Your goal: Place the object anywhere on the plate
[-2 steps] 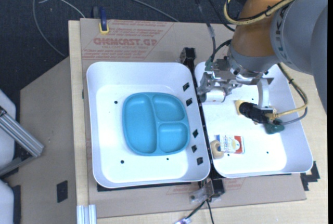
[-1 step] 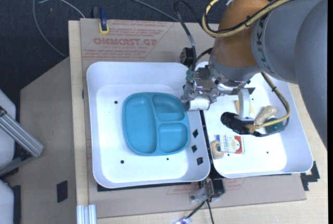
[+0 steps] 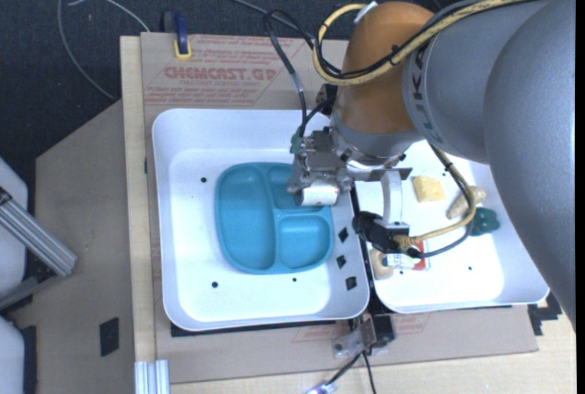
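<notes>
Gripper (image 3: 315,186): poised over the blue plate's (image 3: 265,228) right rim, fingers clamped on a small white cylinder (image 3: 317,195) lying crosswise; plate directly beneath.

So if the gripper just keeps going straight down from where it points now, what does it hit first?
Most likely the blue plate in the left bin. The gripper hangs over the plate's right edge with a small white object at its tip, so that would touch first. Height above the plate is unclear from this slanted view.

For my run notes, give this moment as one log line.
gripper: over plate's right edge | plate: blue, left bin | yellow piece: right bin
</notes>
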You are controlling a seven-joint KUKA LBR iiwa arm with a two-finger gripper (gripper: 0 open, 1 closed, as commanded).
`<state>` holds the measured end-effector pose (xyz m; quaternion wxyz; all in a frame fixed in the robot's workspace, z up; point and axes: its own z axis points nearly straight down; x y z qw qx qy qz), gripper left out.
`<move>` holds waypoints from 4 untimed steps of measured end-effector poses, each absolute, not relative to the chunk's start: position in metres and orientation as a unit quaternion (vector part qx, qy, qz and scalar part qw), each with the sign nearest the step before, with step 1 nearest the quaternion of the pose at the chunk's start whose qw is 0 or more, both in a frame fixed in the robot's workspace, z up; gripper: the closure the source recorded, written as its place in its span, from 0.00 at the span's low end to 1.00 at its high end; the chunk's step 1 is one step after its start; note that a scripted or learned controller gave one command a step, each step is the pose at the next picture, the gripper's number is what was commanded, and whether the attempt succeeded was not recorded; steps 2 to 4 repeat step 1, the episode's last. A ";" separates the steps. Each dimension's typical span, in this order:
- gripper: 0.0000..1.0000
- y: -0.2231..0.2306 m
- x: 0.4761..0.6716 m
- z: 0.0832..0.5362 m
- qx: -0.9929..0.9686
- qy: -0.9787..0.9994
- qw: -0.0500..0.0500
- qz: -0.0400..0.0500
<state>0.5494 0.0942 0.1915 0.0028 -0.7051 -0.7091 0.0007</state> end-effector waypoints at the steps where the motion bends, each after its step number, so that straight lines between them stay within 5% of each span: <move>1: 0.00 0.091 0.550 0.191 -0.707 -0.707 0.002 0.001; 4: 0.00 0.091 0.550 0.191 -0.707 -0.707 0.002 0.001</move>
